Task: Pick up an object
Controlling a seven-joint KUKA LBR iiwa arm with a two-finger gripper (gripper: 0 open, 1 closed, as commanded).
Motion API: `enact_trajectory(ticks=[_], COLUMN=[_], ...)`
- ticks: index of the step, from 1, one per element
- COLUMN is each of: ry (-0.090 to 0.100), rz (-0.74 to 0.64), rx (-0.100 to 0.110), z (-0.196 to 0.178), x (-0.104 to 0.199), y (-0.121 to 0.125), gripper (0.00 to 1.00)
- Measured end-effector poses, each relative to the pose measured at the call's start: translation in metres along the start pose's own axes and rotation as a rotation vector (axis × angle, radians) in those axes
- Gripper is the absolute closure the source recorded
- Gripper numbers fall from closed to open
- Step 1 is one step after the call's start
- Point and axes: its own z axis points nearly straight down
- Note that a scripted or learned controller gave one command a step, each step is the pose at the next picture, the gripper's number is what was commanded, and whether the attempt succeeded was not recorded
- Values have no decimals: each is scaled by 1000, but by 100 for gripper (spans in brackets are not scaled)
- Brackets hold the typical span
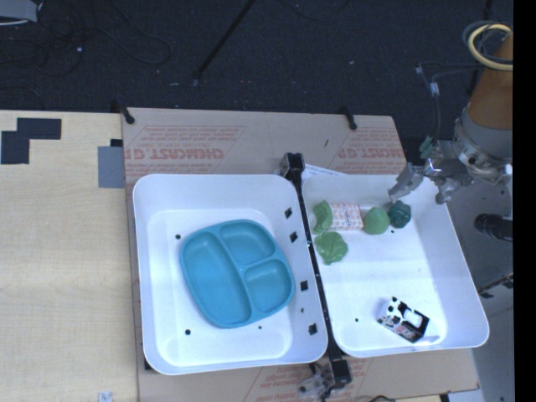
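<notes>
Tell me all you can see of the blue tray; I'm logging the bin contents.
The blue tray is a light-blue divided plate, plastic by its look, with rounded corners and three compartments: one long, two smaller. It lies flat and upright, turned at a slant, on the floor of the left bin. Its compartments hold nothing. It touches only the bin floor, apart from the walls.

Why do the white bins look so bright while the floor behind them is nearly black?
In the camera view, overhead light bounces off the left bin and right bin, washing out their walls; the floor stays dim. The blue tray casts little shadow. The end effector looks soft and slightly blurred, as do the green lumps.
</notes>
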Motion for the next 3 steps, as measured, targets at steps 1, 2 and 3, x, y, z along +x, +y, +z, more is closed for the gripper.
enact_trajectory(ticks=[1,2,3], ry=[-2,-1,0], rz=[-2,-1,-4], rx=[-12,-5,-7], z=[-8,56,104], x=[0,-3,3], y=[2,1,7], gripper=[0,0,0])
